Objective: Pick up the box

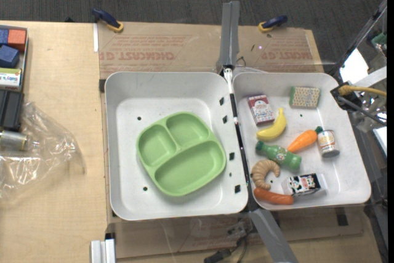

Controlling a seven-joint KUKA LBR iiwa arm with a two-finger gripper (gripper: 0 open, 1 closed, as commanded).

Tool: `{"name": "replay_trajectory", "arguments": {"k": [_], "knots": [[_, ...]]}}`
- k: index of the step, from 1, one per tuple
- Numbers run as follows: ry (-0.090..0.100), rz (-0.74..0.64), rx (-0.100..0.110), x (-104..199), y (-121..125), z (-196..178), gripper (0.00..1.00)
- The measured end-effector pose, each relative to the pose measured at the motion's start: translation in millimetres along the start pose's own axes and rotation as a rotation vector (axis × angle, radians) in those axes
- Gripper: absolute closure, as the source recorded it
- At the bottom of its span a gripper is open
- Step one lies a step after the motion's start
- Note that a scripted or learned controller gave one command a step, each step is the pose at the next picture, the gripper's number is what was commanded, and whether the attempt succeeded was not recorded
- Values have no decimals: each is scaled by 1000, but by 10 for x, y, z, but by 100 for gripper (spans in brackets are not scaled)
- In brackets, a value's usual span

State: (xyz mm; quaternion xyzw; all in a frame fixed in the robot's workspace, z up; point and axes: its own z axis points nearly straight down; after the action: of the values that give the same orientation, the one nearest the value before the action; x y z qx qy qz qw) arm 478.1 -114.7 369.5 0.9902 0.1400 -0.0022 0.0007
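Note:
The right bin (354,151) holds the candidates for the box. A small red and white box (261,109) lies flat near the bin's back left. A black and white carton with a cow picture (305,185) lies on its side at the front. A flat speckled green block (305,97) sits at the back.
Also in the right bin are a banana (274,127), a carrot (303,140), a green bottle (279,154), a small can (327,143), a croissant (265,172) and a red sausage (273,196). A green divided plate (180,153) lies in the left bin (120,132). Blocks and a plastic bag (37,138) lie on the bench at left.

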Motion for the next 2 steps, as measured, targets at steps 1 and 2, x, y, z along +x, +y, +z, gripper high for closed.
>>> {"name": "replay_trajectory", "arguments": {"k": [1, 2], "knots": [[2, 77, -1, 68, -219, -154, 100], [-2, 20, 2, -168, 559, 174, 100]]}}
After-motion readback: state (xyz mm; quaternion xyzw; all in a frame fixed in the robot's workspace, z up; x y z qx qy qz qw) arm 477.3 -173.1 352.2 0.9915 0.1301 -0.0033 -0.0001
